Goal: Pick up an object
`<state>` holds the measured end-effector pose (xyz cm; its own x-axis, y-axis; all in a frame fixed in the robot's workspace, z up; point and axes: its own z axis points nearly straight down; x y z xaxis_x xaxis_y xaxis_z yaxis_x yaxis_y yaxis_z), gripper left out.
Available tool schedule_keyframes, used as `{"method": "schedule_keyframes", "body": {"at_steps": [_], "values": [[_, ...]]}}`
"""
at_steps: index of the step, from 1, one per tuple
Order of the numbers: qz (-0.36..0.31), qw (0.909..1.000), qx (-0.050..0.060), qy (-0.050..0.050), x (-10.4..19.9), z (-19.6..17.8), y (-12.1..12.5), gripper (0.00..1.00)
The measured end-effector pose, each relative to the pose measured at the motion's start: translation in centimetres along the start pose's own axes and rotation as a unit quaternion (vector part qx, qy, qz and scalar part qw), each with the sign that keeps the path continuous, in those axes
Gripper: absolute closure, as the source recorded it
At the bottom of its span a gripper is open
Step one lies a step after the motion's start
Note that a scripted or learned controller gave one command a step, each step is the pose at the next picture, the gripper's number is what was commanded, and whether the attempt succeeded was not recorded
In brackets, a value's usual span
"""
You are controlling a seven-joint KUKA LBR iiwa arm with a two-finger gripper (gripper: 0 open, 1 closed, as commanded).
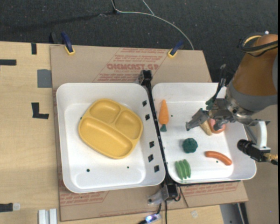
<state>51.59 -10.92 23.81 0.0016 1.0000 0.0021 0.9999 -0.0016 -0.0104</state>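
Observation:
My gripper (205, 121) hangs over the middle of the right bin (242, 174), on the grey arm with the orange band (256, 69) coming in from the right. A tan and red object (213, 126) lies directly under or against the gripper, and I cannot tell whether it is gripped. An orange carrot (163, 112) lies near the bin's left wall. In front of the gripper sits a dark green round piece (190, 145). An orange-red sausage (218, 157) lies to the front right, and a light green ridged piece (182, 168) at the front edge.
The left bin (67, 171) holds a yellow divided plate (111, 128). A black divider (154, 134) runs between the two bins. Both bins rest on a cardboard sheet (126, 64) held by clamps at the back.

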Motion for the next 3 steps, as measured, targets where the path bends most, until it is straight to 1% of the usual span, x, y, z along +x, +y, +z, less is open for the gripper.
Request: {"method": "schedule_keyframes", "body": {"at_steps": [1,2,3], "values": [[-0.002,1.0000,-0.005,-0.001,0.0,-0.4,0.2,0.00],[-0.001,1.0000,-0.002,-0.001,0.5,4.0,0.0,0.00],[-0.001,1.0000,-0.001,0.000,0.7,10.4,-0.7,0.00]]}}
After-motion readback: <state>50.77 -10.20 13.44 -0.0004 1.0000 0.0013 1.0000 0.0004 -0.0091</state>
